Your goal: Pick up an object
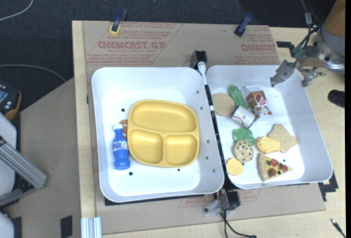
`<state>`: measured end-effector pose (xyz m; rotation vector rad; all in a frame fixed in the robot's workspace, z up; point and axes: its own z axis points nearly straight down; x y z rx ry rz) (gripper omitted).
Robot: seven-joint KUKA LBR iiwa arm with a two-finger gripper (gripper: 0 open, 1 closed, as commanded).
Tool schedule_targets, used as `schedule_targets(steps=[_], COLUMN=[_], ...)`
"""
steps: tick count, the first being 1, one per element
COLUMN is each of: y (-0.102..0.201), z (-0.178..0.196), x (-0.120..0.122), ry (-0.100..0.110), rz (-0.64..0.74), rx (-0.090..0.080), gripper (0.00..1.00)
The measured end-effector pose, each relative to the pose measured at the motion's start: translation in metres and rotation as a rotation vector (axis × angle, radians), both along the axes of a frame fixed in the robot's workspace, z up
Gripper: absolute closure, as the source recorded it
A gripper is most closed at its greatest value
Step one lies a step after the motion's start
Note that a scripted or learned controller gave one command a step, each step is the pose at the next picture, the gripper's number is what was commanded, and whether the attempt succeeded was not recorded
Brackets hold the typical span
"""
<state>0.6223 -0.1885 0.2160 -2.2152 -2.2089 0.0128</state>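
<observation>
Far left of the tool (289,71), a blue bottle (120,148) lay beside a yellow sectioned plate (163,132) in the left bin (101,89). Below-left of the tool, toy foods crowded the right bin (312,122): a round cookie (242,151), a cracker (282,137), a pizza slice (273,166). The tool hung released over that bin's bare upper corner, near its rim, grasping nothing.

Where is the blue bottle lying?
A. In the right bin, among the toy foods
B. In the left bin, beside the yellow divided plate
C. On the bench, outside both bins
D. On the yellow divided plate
B: the blue bottle lies on the left bin floor, against the left edge of the yellow divided plate.
</observation>
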Motion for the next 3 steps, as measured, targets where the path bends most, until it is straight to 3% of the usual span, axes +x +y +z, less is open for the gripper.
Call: schedule_targets(steps=[1, 2, 3], y=[0.0, 0.005, 0.0], z=[0.009, -0.053, -0.108], x=[0.003, 0.006, 0.004], ry=[-0.015, -0.01, -0.019], rz=[0.003, 0.005, 0.001], rx=[-0.003, -0.002, 0.002], gripper=[0.0, 0.0, 0.0])
